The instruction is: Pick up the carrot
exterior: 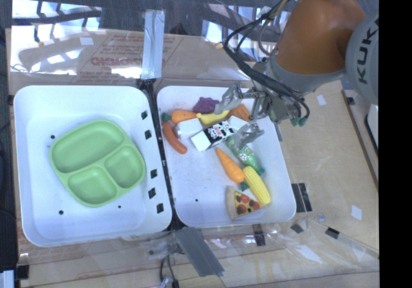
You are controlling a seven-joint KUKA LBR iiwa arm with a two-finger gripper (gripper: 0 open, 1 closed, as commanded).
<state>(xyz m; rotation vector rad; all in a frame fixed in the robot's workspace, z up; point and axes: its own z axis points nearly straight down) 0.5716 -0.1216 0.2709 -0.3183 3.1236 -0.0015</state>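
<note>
Two white bins sit side by side on the tabletop. My gripper hangs over the right bin, its open fingers gripping nothing. Below it, the carrot lies just beside the corn cob.

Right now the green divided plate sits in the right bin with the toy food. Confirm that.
Not right. The camera view shows the green divided plate in the left bin. The carrot and the other toy food lie in the right bin.
</note>
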